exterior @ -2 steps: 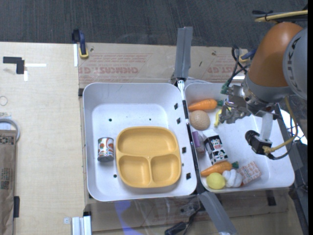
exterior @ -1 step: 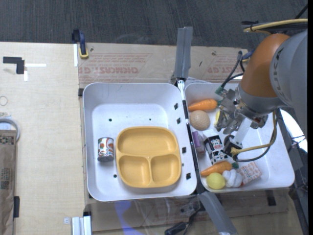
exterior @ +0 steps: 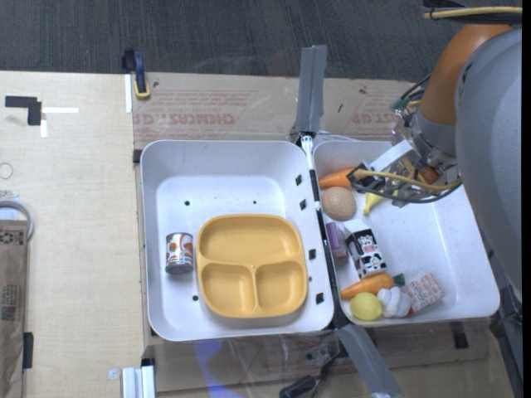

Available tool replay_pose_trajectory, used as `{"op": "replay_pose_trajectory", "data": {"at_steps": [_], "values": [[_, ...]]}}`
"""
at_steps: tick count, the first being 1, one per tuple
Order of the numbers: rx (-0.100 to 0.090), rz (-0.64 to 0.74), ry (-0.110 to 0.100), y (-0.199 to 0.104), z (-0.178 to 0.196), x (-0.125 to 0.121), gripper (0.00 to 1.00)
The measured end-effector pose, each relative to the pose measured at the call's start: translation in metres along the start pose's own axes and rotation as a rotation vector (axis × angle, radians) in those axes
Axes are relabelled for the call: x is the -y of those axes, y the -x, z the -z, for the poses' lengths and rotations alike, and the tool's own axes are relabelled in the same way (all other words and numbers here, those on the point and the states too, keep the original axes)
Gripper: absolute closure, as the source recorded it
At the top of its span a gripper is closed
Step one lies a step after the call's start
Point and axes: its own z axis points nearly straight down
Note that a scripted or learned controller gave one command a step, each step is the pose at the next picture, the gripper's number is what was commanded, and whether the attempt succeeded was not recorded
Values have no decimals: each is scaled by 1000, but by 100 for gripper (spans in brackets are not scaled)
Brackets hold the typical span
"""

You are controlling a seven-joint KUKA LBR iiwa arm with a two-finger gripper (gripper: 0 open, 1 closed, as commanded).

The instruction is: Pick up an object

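Hovering low in the right white plastic bin (exterior: pixel 465 255), the two-finger gripper (exterior: pixel 397 182) shows no object in it, so pick isn't done imo. We can't tell its state. Candidates: tan egg-shaped ball (exterior: pixel 338 203) just left, orange plastic carrot (exterior: pixel 338 177) beside it. Grasp + lift still left.

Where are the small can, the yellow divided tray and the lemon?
small can (exterior: pixel 178 253), camera view, on its side label.
yellow divided tray (exterior: pixel 250 240), camera view, on its large upper compartment.
lemon (exterior: pixel 366 307), camera view, on its middle.
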Motion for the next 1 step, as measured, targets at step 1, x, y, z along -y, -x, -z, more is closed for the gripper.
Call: {"op": "replay_pose_trajectory", "data": {"at_steps": [1], "values": [[-2,739,1,-33,-19,-17,100]]}}
